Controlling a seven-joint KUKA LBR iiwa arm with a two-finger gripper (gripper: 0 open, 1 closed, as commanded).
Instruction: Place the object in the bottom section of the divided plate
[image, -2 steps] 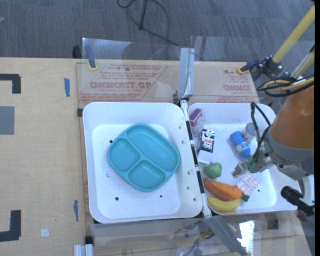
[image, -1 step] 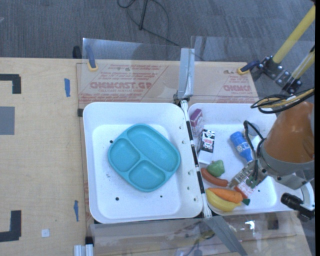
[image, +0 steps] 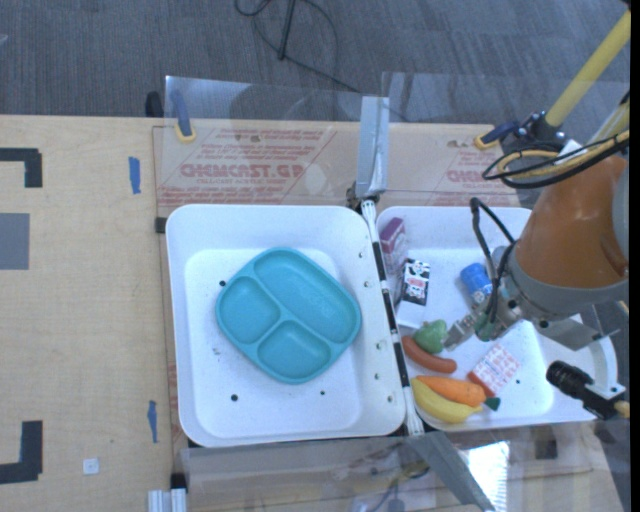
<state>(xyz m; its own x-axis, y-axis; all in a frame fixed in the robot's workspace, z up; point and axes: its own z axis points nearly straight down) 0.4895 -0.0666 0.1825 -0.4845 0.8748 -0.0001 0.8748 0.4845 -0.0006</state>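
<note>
A light blue divided plate (image: 288, 312) lies tilted in the left bin (image: 200, 400). Its large section faces the upper right, and two smaller sections sit at the left and the bottom. My gripper (image: 470, 328) hangs low in the right bin (image: 540, 405), just right of a green toy vegetable (image: 432, 335) and above a red-and-white packet (image: 496, 368). Nothing can be seen held in it. The arm's grey and orange body hides the bin's right part.
The right bin also holds a purple-and-white carton (image: 392, 238), a black-and-white carton (image: 415, 282), a blue can (image: 477, 281), a red sausage (image: 428, 355), a carrot (image: 456, 389) and a banana (image: 443, 405). A raised divider (image: 385, 300) separates the bins.
</note>
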